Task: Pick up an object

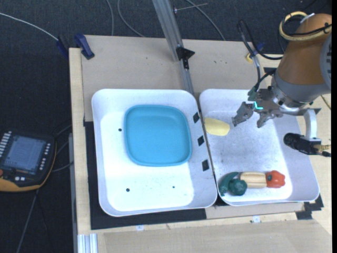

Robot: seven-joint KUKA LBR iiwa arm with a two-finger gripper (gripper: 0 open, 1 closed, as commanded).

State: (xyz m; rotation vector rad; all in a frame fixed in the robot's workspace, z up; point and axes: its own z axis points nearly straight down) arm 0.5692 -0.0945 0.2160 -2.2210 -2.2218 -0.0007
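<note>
My gripper [251, 120] hangs over the upper part of the right bin [295, 162], fingers spread apart and open, nothing between them. A pale yellow lump [216, 126] lies just left of the fingers, near the bin's left wall. Along the bin's front edge lie a dark green rounded piece [233, 185], a tan cylinder [254, 179] and a red piece [275, 179], touching end to end in a row.
The left bin [108, 188] holds a blue square plate [157, 135]. A metal pole [171, 25] rises from the bench behind the bins. A handheld pendant [23, 157] lies on the floor at the left.
</note>
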